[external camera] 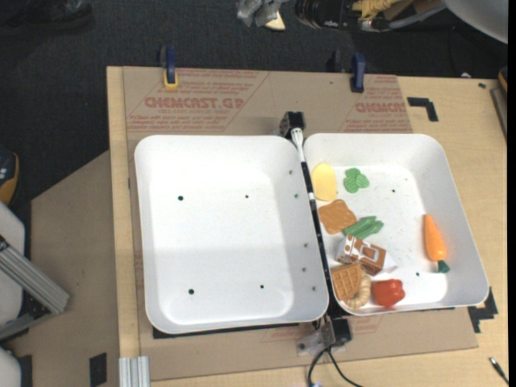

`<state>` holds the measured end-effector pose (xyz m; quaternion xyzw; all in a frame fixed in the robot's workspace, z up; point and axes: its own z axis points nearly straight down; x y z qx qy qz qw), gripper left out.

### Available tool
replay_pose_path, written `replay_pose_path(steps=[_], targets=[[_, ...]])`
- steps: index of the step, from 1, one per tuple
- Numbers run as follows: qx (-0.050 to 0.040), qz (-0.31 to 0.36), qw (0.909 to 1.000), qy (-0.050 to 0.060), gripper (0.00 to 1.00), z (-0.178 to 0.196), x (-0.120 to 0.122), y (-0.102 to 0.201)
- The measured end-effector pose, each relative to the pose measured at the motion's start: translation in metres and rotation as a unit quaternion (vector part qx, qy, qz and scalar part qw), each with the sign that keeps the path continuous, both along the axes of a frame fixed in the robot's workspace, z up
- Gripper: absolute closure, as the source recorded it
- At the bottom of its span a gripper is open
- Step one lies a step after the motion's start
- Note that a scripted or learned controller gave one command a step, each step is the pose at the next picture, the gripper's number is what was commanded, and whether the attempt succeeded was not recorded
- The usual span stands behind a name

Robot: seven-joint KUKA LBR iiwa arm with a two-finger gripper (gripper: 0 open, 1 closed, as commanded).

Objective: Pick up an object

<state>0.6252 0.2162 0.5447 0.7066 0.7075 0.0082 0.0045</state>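
Candidate objects: a cluster of toy food pieces is lying in the right bin, mostly against its left wall.
Yellow piece: is resting at the top of the cluster, just beside the divider between the bins.
Green leafy piece: is lying just right of the yellow piece.
Toast-like brown square: is sitting below the yellow piece, near a green pod shape.
Brown-and-white block: is lying below the pod, touching the pieces around it.
Waffle piece: is resting at the bin's lower left, beside a red pepper-like piece.
Toy carrot: is lying alone near the right wall, well apart from the cluster.
Left bin: is standing beside the right bin on a cardboard sheet clamped to the bench.
Gripper: is hanging at the top edge, well above and apart from both bins; nothing is visible between its fingers, and whether they are spread or closed cannot be told.
Progress: no object is lifted; every piece is resting in the bin. Judged remaining: choosing a piece, descending, closing and lifting. The isolated carrot is likely offering the clearest approach.
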Motion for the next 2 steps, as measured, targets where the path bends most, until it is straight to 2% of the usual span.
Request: replay_pose_path(steps=[1,2], targets=[[-0.0031,-0.003,0.9999,0.009,1.0,-0.008,-0.027,-0.056],[-0.0052,0.002,0.9998,0.019,1.0,-0.224,-0.071,0.011]])
